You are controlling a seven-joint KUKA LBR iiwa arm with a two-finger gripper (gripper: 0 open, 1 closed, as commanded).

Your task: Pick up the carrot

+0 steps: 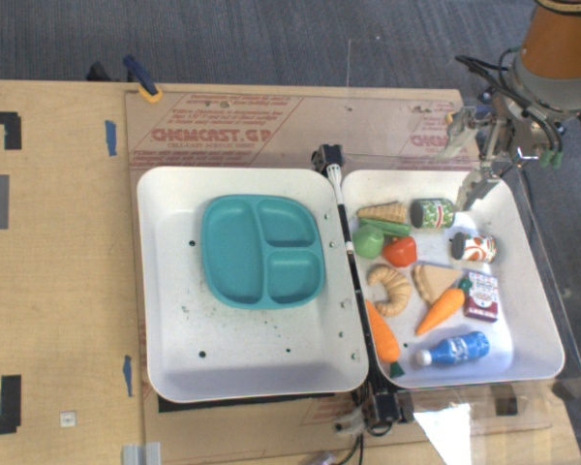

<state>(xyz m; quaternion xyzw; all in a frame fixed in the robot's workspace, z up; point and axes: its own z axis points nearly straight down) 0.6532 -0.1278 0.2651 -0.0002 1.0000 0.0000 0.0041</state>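
Carrot [442,310] unobscured; hand [473,191] indistinct.

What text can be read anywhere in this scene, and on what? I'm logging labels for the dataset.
"CHEMCAST. G P", red print on the cardboard sheet behind the bins; the last letters are uncertain.
The same red print at the sheet's right end: partly hidden, unreadable.
Labels on the blue bottle, the dark red carton and the green can: too small to read.

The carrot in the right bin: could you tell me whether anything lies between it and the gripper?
Yes. The gripper hovers at the bin's far right corner, and the carrot lies nearer the front. A small red-and-white can lies between them, and the maroon juice carton sits right beside the carrot.
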